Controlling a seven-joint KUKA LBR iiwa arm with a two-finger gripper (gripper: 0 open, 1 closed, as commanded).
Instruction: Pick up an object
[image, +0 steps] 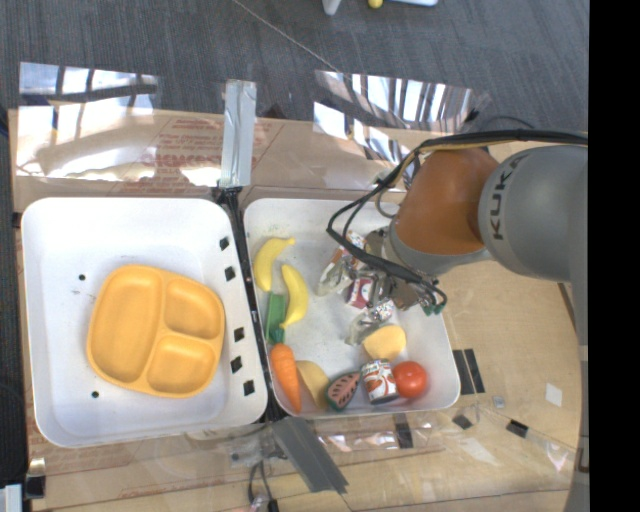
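Note:
The right bin (300, 212) holds several toy foods. Two yellow bananas (272, 260) (294, 292) lie at its left, with a green piece (276, 320) and an orange carrot (285, 370) below them. Along the front wall sit a pale yellow piece (313, 378), a watermelon slice (343, 390), a small red and white can (377, 382) and a red tomato (410, 380). A yellow lump (384, 342) lies just above the can. My gripper (356, 292) reaches down over the bin's middle, right above the yellow lump; a red and white item shows at its tip.
The left bin (60, 230) holds a yellow divided tray (155, 328). The grey arm with its orange band (450, 205) covers the right bin's upper right part, and black cables loop around the wrist. Cardboard and reflective strips lie behind the bins.

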